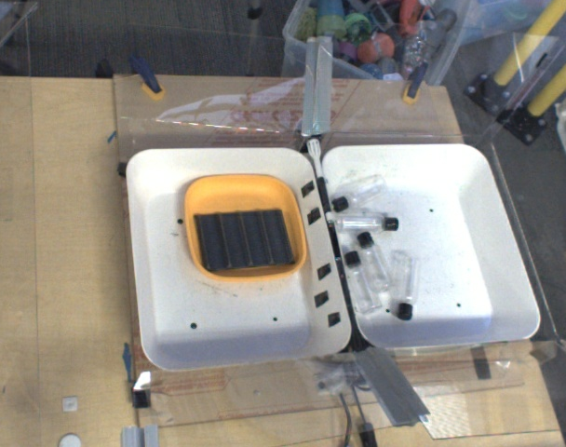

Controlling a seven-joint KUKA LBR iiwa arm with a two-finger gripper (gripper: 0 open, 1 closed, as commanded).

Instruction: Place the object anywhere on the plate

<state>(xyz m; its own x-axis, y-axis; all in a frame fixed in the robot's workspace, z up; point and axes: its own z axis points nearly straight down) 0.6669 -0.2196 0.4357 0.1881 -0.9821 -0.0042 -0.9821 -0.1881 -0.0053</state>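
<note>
Plate (246, 194) in the left bin (162, 324); vials (371, 250) in the right bin (469, 250), near the divider.

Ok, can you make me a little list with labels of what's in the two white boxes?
left bin: shallow white bin holding an orange squarish plate
on the plate: dark ribbed rectangular block
right bin: shallow white bin holding clear plastic vials with black caps
vials: lying down, clustered near the divider
vials on plate: none yet
</note>
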